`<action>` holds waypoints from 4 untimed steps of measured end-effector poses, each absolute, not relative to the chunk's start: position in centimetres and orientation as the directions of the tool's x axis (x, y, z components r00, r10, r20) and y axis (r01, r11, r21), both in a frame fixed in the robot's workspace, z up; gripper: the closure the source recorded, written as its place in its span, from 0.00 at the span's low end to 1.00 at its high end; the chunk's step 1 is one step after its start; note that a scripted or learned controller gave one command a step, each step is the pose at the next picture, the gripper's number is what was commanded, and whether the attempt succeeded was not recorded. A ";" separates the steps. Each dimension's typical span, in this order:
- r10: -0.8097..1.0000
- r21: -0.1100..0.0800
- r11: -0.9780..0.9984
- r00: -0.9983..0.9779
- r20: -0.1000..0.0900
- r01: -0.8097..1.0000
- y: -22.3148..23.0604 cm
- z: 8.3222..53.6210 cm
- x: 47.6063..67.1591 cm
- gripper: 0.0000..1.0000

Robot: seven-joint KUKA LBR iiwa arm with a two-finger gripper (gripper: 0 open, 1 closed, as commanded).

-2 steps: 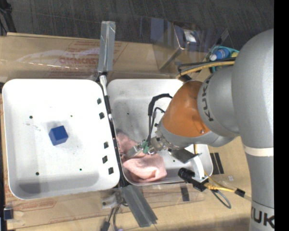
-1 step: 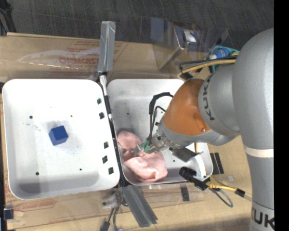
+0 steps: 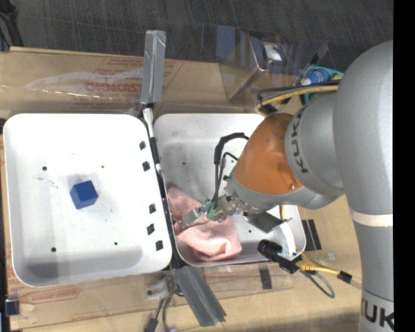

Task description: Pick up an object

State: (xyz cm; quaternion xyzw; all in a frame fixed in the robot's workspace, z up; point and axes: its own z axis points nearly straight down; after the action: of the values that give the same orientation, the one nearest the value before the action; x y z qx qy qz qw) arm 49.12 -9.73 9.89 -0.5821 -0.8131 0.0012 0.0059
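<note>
Pincer (image 3: 209, 213) low over pink cloth (image 3: 206, 239), right bin (image 3: 194, 133).

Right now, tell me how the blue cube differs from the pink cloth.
The blue cube is small, hard-edged and lies alone in the left bin; the pink cloth is larger, soft and crumpled in the right bin, right beneath the gripper. Each rests on a bin floor.

My arm (image 3: 363, 137): smooth, rounded grey casing, bulky joints.
My wrist band (image 3: 266, 159): glossy orange dome.
My markings: dark KUKA lettering on grey.
My cables (image 3: 225, 154): thin black loop; yellow and blue leads behind.
</note>
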 end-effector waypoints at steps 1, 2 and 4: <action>0.891 -0.002 0.454 -0.454 0.002 0.891 -13.9 9.1 50.8 0.00; 0.983 -0.005 0.182 -0.182 0.003 0.983 -10.4 9.0 55.2 0.00; 0.982 -0.012 0.188 -0.188 0.006 0.982 -10.2 9.7 55.1 0.00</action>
State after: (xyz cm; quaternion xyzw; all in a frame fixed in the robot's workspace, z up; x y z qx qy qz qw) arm 55.12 -10.23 9.71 -0.6373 -0.7706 0.0026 0.0062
